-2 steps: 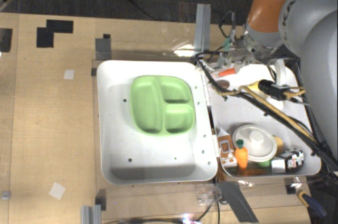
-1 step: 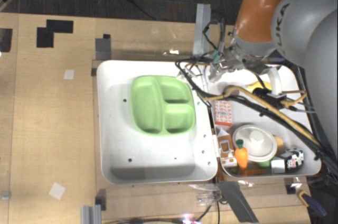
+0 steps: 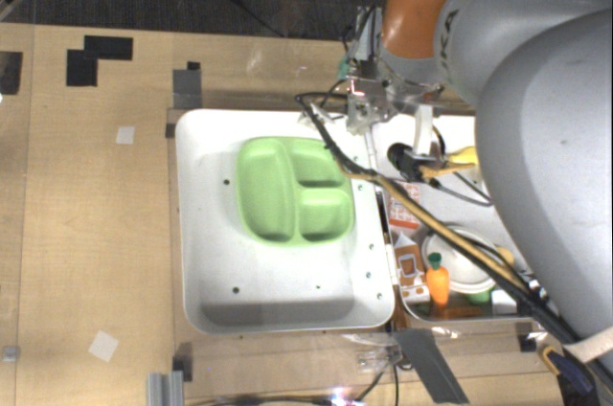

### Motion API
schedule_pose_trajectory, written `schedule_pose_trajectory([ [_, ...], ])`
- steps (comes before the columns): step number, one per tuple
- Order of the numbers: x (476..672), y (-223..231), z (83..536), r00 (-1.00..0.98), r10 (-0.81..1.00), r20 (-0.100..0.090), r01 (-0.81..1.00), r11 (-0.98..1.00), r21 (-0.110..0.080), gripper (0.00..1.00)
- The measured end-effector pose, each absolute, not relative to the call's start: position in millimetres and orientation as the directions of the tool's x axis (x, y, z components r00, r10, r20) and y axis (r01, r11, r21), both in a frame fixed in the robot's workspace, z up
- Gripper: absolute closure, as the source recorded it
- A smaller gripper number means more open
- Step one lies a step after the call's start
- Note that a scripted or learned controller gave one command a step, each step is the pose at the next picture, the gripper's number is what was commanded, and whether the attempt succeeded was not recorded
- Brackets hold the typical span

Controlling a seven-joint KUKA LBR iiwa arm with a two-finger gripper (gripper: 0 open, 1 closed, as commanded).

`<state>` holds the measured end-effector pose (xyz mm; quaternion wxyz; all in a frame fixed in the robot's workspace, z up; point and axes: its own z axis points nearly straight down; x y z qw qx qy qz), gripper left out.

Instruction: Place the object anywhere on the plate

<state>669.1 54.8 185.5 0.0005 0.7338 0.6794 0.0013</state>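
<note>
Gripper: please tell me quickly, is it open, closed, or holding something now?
Gripper: cannot be told; it hangs by the far edge where the two bins meet, beyond the green plate.

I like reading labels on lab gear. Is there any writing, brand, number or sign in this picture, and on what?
No text here can be read.
Small box in the right bin, brown and white: print too blurred to read.
Green plate in the left bin: no markings.
Grey and orange arm: no legible label.
</note>
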Motion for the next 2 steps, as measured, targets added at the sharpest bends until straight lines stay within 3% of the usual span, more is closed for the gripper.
schedule_pose_trajectory([
  [1, 669.3, 103.6, 186.4, -0.137, 0.991, 0.001, 0.991, 0.137, 0.005, 1.0],
  [2, 669.3, 102.8, 186.4, -0.137, 0.991, 0.0, 0.991, 0.137, 0.005, 0.0],
])
